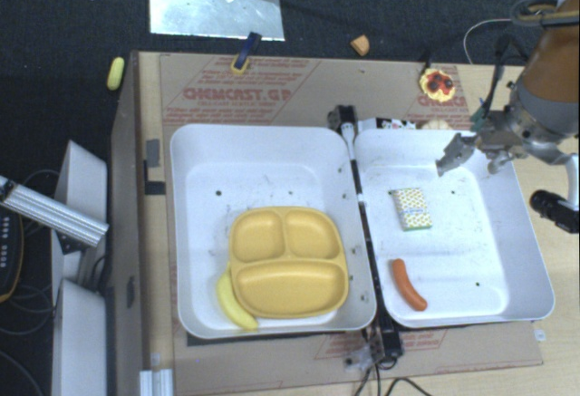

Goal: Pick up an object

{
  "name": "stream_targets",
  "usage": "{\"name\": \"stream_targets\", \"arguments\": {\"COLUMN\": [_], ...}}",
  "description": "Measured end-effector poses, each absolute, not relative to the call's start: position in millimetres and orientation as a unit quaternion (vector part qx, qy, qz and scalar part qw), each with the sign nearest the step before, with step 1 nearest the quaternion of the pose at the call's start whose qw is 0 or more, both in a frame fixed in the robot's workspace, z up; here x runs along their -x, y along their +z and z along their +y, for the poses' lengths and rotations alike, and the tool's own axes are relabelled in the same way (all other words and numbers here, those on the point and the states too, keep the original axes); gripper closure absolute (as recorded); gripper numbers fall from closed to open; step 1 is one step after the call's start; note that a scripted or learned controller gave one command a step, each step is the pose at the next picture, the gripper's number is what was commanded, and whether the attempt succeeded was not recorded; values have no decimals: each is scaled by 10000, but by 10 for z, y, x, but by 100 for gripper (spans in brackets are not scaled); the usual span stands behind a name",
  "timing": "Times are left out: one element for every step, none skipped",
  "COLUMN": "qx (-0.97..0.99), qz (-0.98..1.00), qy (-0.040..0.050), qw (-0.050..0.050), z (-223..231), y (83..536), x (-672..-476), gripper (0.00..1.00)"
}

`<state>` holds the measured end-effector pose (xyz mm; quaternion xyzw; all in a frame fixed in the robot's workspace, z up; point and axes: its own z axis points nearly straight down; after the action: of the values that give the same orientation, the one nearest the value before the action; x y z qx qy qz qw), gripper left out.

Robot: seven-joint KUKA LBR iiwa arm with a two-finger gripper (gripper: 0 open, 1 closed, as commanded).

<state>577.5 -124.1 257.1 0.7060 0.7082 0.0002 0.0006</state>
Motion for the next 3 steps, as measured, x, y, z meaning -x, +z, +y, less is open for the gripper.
{"name": "stream_targets", "arguments": {"qx": [-7067,-7069,-7068], "qz": [7075,7074,7075], "qy": [-2,-1,11], "qw": [-6,-7,6], "z": [-1066,-859,-861], "y": [1759,911,1017], "x": [-5079,-4861,-4874], "gripper": [0,0,100]}}
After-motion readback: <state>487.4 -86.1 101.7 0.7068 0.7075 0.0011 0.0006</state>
